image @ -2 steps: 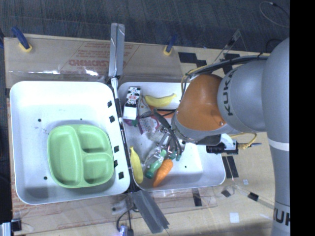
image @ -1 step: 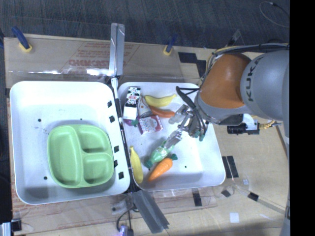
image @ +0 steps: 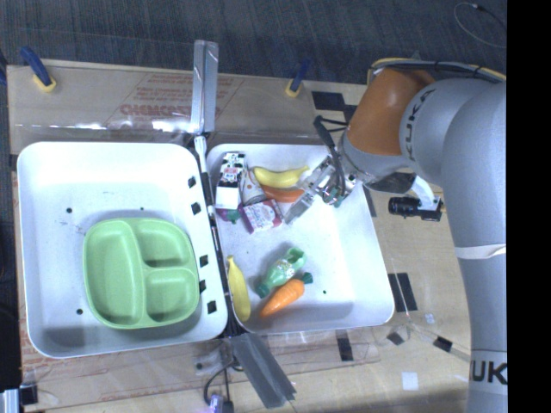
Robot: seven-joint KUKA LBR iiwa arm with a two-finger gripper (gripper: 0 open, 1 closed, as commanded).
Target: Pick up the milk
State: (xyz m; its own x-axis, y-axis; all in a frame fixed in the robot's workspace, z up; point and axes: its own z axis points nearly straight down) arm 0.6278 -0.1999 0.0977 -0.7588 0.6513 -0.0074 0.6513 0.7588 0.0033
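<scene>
The milk [image: 229, 184], a small carton, lay in the right bin [image: 362, 265] at its upper left corner, against the wall shared with the left bin [image: 52, 179], which held a green divided plate [image: 142, 272]. The gripper [image: 325, 188] hung over the right bin's upper middle, well to the right of the milk, with a banana [image: 277, 176] and a purple packet [image: 260, 215] between them. Whether the jaws were spread or pressed together could not be told; nothing showed pinched.
</scene>
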